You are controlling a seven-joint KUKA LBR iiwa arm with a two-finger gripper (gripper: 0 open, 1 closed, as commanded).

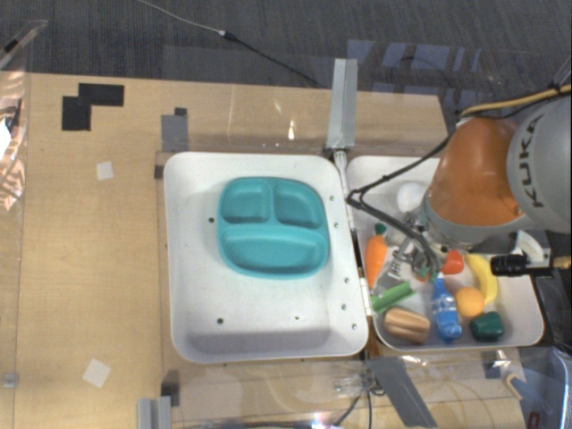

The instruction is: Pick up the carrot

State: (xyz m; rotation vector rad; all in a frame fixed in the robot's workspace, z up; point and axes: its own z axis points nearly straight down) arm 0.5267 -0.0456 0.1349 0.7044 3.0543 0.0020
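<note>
- Your carrot [375,259] lies in the right bin [533,331], hard against its left wall, long axis running up and down the view with the green top end uppermost.
- It looks like a small toy vegetable, so expect it to be light, stiff and smooth; a tapered body like that can squirt out of a pinch near the tip.
- Take it across the thick middle, fingers closing side to side, though the wall beside it leaves you little room for the left finger.
- The gripper [413,256] hangs just to the carrot's right; you cannot tell from this view how wide it stands or whether it has anything.
- Close by sit a green cucumber-like piece [391,296], a blue bottle [444,309], a bread roll [407,325] and a banana [483,276].
- The left bin [192,239] carries a teal divided plate [271,226].
</note>
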